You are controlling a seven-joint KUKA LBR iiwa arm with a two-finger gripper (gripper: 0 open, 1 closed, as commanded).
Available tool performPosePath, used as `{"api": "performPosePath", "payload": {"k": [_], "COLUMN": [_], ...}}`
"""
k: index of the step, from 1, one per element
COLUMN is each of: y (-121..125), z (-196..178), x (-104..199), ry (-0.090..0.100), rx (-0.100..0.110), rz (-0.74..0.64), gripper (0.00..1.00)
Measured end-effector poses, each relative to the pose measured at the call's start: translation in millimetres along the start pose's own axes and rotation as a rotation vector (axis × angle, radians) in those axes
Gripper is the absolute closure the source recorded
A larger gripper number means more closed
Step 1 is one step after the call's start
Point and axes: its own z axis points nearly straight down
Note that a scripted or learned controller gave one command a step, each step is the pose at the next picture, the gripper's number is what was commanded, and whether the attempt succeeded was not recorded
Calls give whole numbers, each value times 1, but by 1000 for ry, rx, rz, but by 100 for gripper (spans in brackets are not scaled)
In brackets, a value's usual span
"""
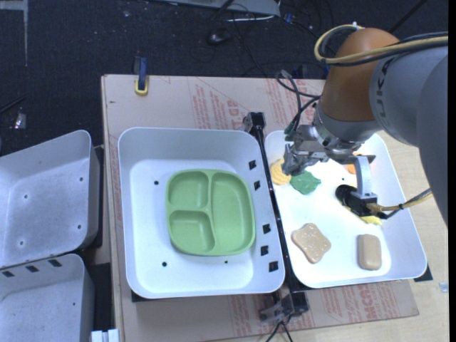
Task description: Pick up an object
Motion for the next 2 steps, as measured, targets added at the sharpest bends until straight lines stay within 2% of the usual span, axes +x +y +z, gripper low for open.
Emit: {"api": "performPosePath", "payload": {"k": [2], "y": [-18], "z": [3], "x": [105], "ry": [0], "rx": [-1], "rz": [0], "gripper": [100]}}
